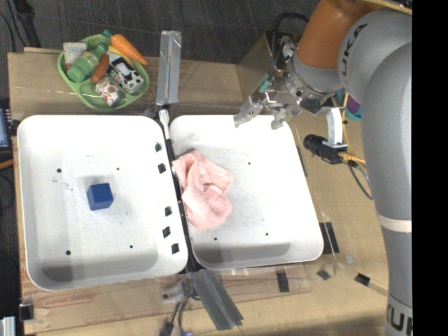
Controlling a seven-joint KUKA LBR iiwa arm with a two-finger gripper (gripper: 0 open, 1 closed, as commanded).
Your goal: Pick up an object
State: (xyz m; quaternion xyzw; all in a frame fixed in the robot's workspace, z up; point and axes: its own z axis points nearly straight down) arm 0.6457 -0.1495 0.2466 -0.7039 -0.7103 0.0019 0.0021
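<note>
Left bin (42, 208) holds a small blue cube (100, 195), sitting left of that bin's middle, well apart from everything else. Beyond its far edge a green bowl (73, 82) of toy food rests on the bench.

Right bin (294, 187): a crumpled pink cloth (203, 191) lies against the bin's left wall, just beside the divider, its long axis running roughly from far to near. Rest of that bin's floor looks bare.

Gripper (262, 114) hangs over the far edge of the right bin, right of centre, fingers spread with a gap between them and nothing in that gap.

Key relation: the cloth is the nearer candidate. It lies to the left of the jaws and toward the near side, on a diagonal. The cube is much further left, across the divider. My guess is the cloth is the likely target; the move needs a shift left and nearward, then a descent onto the bunched folds.
</note>
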